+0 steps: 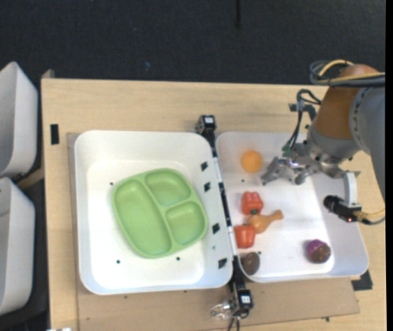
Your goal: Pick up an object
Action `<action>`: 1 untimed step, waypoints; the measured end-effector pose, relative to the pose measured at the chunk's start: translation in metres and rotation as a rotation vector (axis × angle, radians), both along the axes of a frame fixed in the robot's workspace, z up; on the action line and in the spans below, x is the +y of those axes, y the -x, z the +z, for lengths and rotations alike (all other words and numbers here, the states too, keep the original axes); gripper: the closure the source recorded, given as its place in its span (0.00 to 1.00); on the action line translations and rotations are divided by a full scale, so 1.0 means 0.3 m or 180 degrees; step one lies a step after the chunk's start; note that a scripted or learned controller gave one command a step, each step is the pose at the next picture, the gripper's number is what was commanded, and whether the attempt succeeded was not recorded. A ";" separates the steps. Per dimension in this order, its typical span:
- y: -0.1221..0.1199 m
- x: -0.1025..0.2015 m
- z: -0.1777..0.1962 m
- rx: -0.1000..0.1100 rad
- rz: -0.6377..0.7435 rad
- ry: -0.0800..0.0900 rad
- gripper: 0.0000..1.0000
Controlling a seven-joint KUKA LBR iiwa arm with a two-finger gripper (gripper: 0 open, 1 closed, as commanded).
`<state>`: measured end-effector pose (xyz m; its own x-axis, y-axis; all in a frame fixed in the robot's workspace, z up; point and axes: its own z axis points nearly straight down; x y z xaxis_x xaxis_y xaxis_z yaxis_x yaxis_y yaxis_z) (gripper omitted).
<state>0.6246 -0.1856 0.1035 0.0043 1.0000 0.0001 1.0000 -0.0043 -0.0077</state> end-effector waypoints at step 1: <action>-0.008 -0.004 0.045 -0.0020 -0.0005 0.0003 1.00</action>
